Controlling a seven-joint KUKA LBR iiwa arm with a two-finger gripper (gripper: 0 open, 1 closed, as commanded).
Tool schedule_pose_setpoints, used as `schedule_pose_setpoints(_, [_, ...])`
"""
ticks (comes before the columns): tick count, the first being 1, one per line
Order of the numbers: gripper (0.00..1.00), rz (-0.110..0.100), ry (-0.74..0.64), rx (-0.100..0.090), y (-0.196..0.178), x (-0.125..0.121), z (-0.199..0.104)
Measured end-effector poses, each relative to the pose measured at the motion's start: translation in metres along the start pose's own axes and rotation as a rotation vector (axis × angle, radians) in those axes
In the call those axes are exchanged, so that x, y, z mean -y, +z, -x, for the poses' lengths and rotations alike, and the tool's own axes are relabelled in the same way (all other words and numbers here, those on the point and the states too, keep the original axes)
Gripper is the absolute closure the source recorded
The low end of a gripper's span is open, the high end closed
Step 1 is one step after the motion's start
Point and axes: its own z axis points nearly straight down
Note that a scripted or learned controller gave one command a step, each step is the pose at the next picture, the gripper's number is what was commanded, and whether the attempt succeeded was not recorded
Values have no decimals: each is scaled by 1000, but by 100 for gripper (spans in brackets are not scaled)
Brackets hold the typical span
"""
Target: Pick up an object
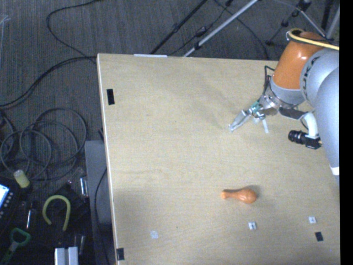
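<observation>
Here, a small orange object [240,195], bulbous at its right end and tapering to a thin neck on the left, lies on its side on the tan bench top [165,148], toward the lower right of the surface. It rests alone, nothing touching it. Just below and right of it sit a few tiny square markers [252,225], pale and dark, stuck flat to the bench. Well above the object, the gripper [249,119] hangs over the upper right part of the bench, its thin pale fingers [238,122] spread apart and pointing down-left, nothing between them. Behind it the arm [322,93] comes in from the right, grey with an orange band above the wrist. A small black tab [110,96] marks the bench's left edge. Off the bench, dark cables [44,137] loop across grey carpet, with a green hook-shaped tool [55,210] lower left.
</observation>
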Motion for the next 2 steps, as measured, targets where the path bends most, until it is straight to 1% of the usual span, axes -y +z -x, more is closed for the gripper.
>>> schedule_pose_setpoints(1, [0,1,-72,-2,0,-22,-61])
schedule_pose_setpoints(2, [100,3,-72,-3,-9,-22,-62])
